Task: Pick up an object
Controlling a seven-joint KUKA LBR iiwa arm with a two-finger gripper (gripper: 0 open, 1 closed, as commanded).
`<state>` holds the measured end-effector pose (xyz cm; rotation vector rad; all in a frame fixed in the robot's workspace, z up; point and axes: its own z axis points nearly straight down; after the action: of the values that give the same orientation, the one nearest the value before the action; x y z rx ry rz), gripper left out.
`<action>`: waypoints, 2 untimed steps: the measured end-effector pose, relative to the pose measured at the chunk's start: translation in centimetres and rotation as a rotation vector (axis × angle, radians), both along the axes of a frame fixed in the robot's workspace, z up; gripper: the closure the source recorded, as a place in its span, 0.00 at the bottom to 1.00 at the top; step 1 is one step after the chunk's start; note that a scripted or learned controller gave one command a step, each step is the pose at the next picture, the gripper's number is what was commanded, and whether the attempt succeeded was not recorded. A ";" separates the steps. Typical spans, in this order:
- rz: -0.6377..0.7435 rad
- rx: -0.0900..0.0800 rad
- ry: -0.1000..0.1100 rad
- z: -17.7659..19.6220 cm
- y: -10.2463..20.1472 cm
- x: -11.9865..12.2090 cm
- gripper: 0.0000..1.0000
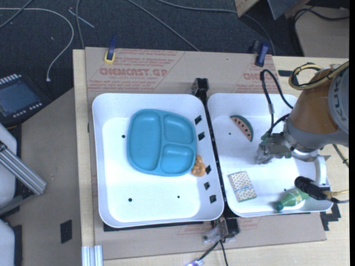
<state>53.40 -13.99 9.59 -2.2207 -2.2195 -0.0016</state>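
Note:
My gripper (266,151) hangs over the middle of the right bin (224,165), reaching in from the right. A watermelon slice (242,127) lies up and left of it, apart from the fingers. A speckled square pad (242,185) lies below and left of the gripper on the bin floor. A green bottle (290,199) rests at the bin's lower right rim. In the left bin (111,165) sits a blue divided plate (161,142), with a small orange-brown piece (198,167) at its lower right edge.
A black divider with clips (204,143) runs between the two bins. Cables (272,101) trail from the arm across the right bin's upper part. The bins sit on a cardboard sheet (144,65) held by clamps.

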 end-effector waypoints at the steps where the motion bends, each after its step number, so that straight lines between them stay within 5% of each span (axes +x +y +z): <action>1: 0.001 -0.004 -0.007 5.6 -0.6 1.0 1.00; 2: 0.002 -0.004 -0.009 12.0 -0.9 0.8 1.00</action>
<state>54.22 -14.87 21.59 -2.2251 -2.2275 -0.0067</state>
